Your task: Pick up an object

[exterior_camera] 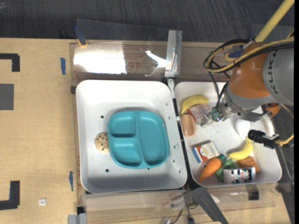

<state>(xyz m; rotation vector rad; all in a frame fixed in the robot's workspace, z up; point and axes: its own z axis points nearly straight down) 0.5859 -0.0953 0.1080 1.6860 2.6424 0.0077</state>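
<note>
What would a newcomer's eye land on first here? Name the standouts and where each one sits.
The teal divided plate dominates the middle of the left bin, with a speckled cookie against its left edge. The grey arm's orange band looms over the right bin, its claw down by a banana and a snack packet. A carrot lies near that bin's front edge.

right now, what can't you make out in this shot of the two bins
- Gripper: its fingers sit low over the crinkly snack packet in the camera view, too small and cluttered to read.
- Yellow banana at the back of the right white bin: the packet covers its lower part.
- White can with a dark label: print too small to read.
- Green item behind the orange carrot: mostly covered, shape unclear.
</note>
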